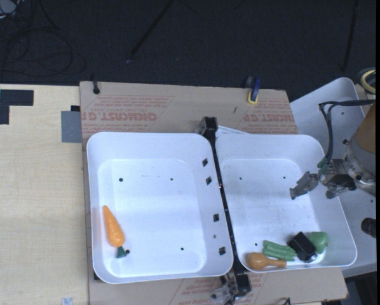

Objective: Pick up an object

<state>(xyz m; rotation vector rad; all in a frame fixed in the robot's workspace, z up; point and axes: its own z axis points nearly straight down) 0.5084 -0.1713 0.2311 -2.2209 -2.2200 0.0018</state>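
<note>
An orange toy carrot (112, 227) with a green stalk lies at the front left of the left bin (145, 146). In the front right corner of the right bin (266, 146) there is a cluster: a green pod (278, 250), a black block (302, 246), a rounded green piece (319, 238) and a yellow-orange gourd (264, 261). My gripper (317, 189) hangs over the right side of the right bin, behind the cluster and apart from it. It is open, with nothing between its fingers (300, 189).
A black divider (217, 196) runs where the two bins meet. Both bins rest on a cardboard sheet (177, 107) with a blue and yellow clamp (253, 89) at its back edge. Cables loop beside the arm at the right.
</note>
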